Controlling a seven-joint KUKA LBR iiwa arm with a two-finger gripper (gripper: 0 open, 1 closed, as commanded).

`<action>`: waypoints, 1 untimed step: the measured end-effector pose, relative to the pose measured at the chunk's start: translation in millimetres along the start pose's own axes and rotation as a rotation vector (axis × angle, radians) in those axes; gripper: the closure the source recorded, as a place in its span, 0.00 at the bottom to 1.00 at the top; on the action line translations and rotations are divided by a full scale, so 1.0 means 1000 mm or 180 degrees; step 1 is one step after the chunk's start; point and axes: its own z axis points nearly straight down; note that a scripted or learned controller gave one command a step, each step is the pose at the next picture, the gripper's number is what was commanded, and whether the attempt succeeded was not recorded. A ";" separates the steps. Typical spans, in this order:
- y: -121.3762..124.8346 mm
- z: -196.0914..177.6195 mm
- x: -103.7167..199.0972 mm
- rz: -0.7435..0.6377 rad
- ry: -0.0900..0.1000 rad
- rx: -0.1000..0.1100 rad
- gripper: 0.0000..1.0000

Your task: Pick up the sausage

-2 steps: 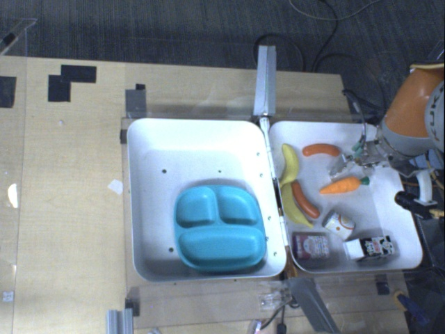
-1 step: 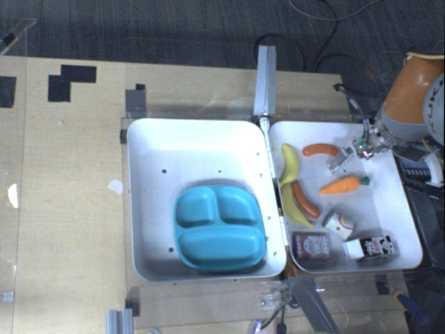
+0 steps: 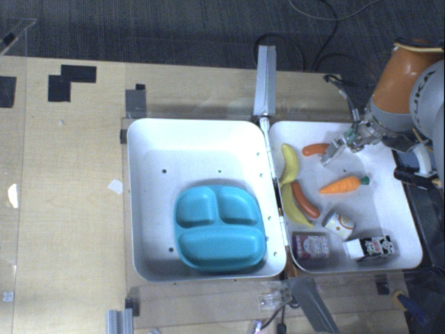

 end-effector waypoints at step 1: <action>0.005 -0.014 0.001 -0.0016 -0.0020 -0.0047 1.00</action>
